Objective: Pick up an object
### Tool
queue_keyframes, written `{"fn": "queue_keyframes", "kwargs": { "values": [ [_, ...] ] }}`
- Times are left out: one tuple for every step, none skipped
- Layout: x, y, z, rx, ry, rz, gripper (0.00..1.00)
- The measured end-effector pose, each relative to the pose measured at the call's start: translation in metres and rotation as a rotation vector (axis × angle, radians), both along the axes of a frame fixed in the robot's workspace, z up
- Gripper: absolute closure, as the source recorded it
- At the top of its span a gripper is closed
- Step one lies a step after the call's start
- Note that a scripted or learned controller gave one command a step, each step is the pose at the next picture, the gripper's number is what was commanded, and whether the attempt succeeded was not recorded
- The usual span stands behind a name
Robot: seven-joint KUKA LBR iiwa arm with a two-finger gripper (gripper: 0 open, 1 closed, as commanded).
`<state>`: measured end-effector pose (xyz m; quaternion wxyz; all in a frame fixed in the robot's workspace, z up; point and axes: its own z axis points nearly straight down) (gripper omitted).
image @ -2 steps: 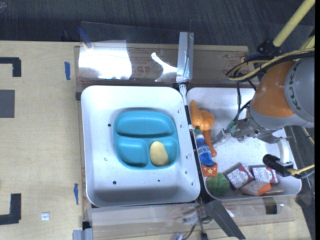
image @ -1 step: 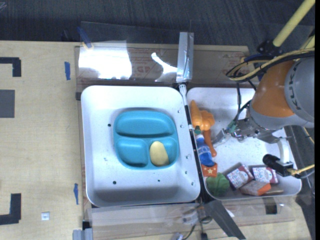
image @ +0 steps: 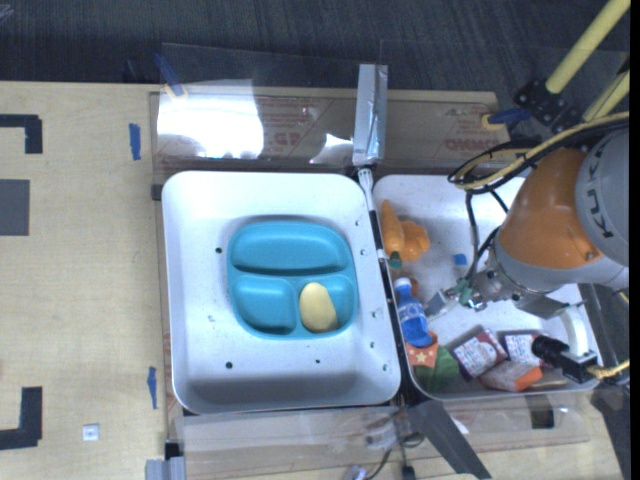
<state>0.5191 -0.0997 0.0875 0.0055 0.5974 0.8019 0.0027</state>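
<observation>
Although the task named no particular object, the likeliest candidates lay in the right bin (image: 440, 190): an orange toy (image: 404, 238) near the bin's upper left, a blue bottle (image: 411, 316) along the divider below it, a green piece (image: 437, 365) at the lower left corner, and a few red-and-white packets (image: 497, 357) along the bottom edge. The gripper (image: 462, 293) hung over the bare middle of that bin, between the bottle and the packets, and whether it was spread or closed could not be told from above; nothing showed in it. The left bin (image: 190, 268) held a blue divided tray (image: 290, 273) with a yellow egg-shaped piece (image: 318, 306) in its lower right compartment, well apart from the arm. The risk, as it looked, was a descent onto bare floor, closing on nothing, or a glancing touch that nudged the bottle against the divider, where a grasp would be harder.
</observation>
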Motion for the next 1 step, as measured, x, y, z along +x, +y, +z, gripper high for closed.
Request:
{"fn": "queue_keyframes", "kwargs": {
  "values": [
    [0.1017,-0.0330,0.0512,0.000,0.007,0.050,0.00]
  ]
}}
